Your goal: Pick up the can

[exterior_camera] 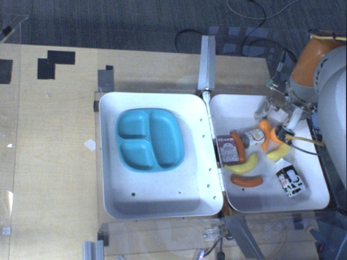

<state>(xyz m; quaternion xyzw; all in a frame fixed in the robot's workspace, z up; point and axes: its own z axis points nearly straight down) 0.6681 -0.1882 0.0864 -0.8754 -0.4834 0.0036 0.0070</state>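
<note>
approach seems to be the step in hand: the gripper point(279, 118) hangs over the far end of the right bin point(312, 199), and whether it is spread or closed i cannot tell; nothing is visibly held. the can point(250, 139) lies on its side just left of the gripper and a little nearer the camera, touching the red packet point(229, 149) and above the banana point(244, 164). next, i judge, the gripper must shift left and descend, clearing the orange toy point(268, 136) beside it.

A pale wooden bench top point(49, 161) with black square markings point(54, 63) meets dark grey carpet floor point(108, 15) crossed by a thin looping cable point(255, 4)
</note>
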